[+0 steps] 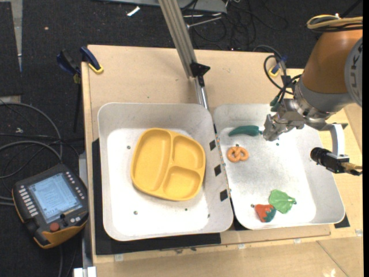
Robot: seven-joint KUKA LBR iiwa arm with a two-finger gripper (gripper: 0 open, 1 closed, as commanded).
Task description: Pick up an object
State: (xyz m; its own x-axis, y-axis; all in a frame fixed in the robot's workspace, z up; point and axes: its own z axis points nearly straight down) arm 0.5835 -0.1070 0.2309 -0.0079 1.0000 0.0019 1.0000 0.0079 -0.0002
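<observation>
Two white bins sit side by side on your bench, seen from the overhead camera. Your left bin (115,154) holds a yellow divided tray (168,164), lying flat near its middle, three compartments facing up.

Your right bin (305,172) carries the loose pieces. A dark green pepper-shaped object (244,131) lies near the bin's far edge, toward the divider between the bins. Just nearer to you than that sits an orange pretzel (237,153), apart from the green piece. Down at the near edge you have a light green leafy piece (281,201) touching a small red and orange item (264,212).

Your gripper (271,130) hangs over the far part of the right bin, its tip just beside the right end of the dark green object. Whether it touches that object, you cannot tell from this angle, nor how wide the tool stands. The grey arm with its orange band (331,59) comes in from the right.

A teach pendant (51,202) rests on the floor left of the bench.
</observation>
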